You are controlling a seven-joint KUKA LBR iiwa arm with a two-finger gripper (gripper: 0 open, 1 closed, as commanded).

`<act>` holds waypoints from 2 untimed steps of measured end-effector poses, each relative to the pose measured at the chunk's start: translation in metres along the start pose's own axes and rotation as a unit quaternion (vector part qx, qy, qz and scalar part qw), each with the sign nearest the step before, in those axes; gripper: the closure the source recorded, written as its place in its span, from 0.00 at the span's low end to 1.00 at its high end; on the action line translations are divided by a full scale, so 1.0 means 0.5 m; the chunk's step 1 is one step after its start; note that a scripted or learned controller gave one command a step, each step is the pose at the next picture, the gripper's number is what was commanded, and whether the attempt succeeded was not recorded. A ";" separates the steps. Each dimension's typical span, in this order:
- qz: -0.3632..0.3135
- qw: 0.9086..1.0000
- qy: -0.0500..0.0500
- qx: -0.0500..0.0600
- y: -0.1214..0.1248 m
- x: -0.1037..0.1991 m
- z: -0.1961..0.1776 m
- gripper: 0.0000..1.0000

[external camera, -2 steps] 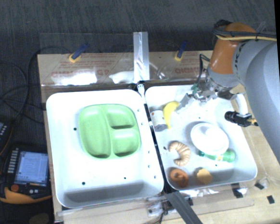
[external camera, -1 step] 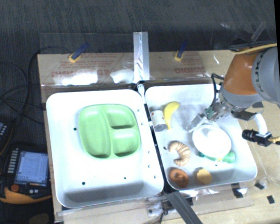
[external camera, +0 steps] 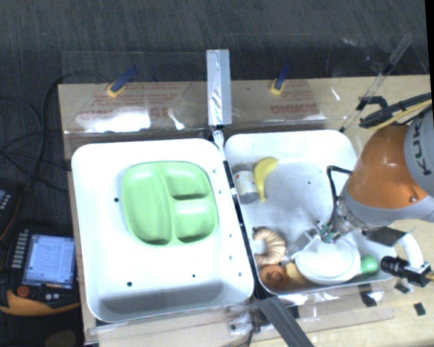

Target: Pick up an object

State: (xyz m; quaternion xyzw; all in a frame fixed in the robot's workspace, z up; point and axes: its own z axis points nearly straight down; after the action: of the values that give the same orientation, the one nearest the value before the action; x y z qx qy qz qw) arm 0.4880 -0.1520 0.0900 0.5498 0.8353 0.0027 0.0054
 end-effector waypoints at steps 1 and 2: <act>-0.173 0.985 0.001 0.001 0.030 0.045 -0.068 0.00; -0.155 0.988 -0.002 -0.002 0.184 0.024 -0.032 0.00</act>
State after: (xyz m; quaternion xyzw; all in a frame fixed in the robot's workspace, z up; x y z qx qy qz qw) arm 0.5673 -0.1046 0.1067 0.4140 0.9102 0.0022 0.0085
